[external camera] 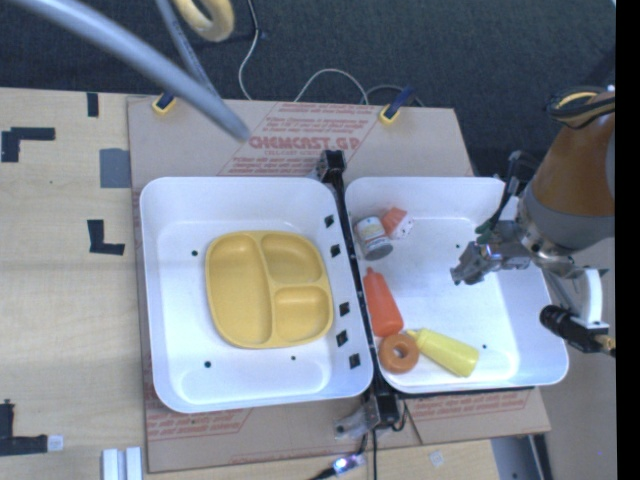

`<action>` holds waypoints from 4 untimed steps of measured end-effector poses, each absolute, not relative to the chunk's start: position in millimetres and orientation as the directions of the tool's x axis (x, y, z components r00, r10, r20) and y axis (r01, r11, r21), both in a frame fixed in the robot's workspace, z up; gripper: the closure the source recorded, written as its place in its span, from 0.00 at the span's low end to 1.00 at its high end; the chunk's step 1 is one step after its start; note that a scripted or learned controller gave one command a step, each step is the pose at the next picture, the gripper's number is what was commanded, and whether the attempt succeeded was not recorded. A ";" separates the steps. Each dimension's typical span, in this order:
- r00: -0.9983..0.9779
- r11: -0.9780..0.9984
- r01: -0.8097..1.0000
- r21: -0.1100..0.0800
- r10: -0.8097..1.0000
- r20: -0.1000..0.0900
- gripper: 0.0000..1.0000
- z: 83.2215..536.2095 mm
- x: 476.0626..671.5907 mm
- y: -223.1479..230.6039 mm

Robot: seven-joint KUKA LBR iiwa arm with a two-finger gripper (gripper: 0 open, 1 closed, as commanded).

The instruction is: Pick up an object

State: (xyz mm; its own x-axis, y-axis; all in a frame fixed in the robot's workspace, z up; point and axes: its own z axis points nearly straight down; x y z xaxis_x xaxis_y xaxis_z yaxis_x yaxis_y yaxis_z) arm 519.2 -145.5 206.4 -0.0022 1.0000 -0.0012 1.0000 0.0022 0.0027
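Two white bins (160,268) on a cardboard-topped bench (290,133), dark carpet beyond. Gripper (468,271) over the right bin, nothing between its fingers; yellow bottle (447,352), orange ring (400,353) lie nearer the camera, left.

Right bin (520,363), contents: five items, all lying loose on the white floor.

A small grey can (373,236) lies tipped near the divider at the upper left. Just beside it, to the right, sits a small orange-and-white piece (398,222); its shape is unclear.

An orange bottle (381,303) lies lengthwise along the divider, below the can.

An orange ring (400,353) rests at the bottle's lower end.

A yellow bottle (446,352) lies on its side, slanted, touching the ring.
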 end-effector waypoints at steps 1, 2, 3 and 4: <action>-0.002 0.002 1.000 0.003 1.000 -0.001 1.00 258.7 520.1 -145.4; -0.006 0.006 1.000 -0.001 1.000 0.001 1.00 244.9 544.0 -99.4; -0.006 0.006 1.000 -0.002 1.000 0.001 1.00 231.6 565.6 -44.5; -0.006 0.006 1.000 0.000 1.000 0.001 1.00 238.3 582.5 11.5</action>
